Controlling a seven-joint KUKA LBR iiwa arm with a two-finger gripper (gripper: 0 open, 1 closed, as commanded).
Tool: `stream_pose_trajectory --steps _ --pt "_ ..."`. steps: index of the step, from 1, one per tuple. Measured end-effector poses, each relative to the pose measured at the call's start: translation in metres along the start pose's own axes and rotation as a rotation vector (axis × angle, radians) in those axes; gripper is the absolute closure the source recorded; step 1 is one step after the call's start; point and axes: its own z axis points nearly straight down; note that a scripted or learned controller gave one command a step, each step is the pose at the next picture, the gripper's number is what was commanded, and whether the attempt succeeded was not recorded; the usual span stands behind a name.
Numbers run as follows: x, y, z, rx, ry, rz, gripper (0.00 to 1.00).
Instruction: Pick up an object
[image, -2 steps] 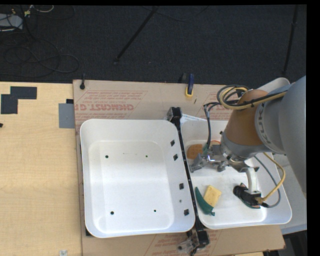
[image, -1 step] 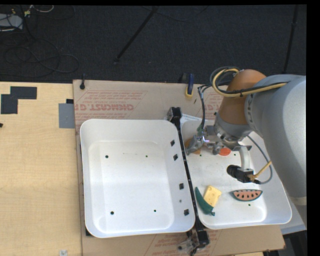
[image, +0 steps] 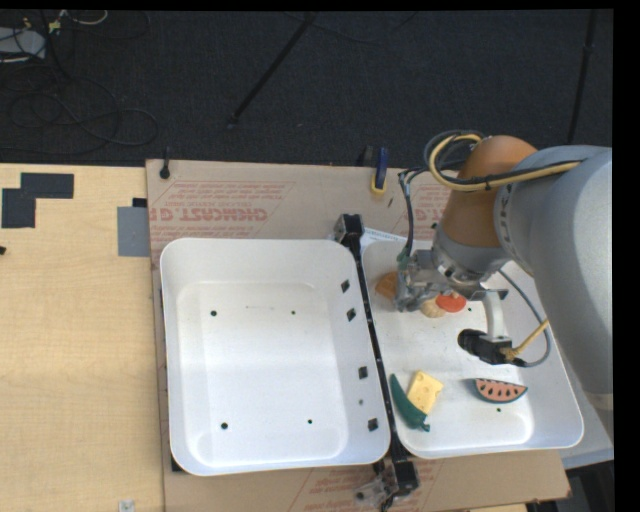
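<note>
While the gripper (image: 418, 296) hangs over the right bin's (image: 560, 435) far edge, grip state unclear, a red-and-green watermelon slice (image: 499, 390) lies near its right edge.

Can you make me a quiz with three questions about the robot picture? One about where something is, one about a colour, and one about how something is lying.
1. Where is the watermelon slice?
A. left bin
B. right bin
C. on the floor

2. What colour is the block beside the green piece?
A. yellow
B. blue
C. pink

3. How is the gripper placed?
A. raised over the left bin
B. parked off the bench
C. down in the right bin

Answers:
1. B, it lies near the right bin's front corner.
2. A, it shows pale yellow.
3. C, it sits low among the toys at the bin's back.
</note>
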Motion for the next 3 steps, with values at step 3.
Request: stream_pose_trajectory --steps 3 --pt "-0.022 0.01 0.009 -0.005 -0.002 0.004 1.0"
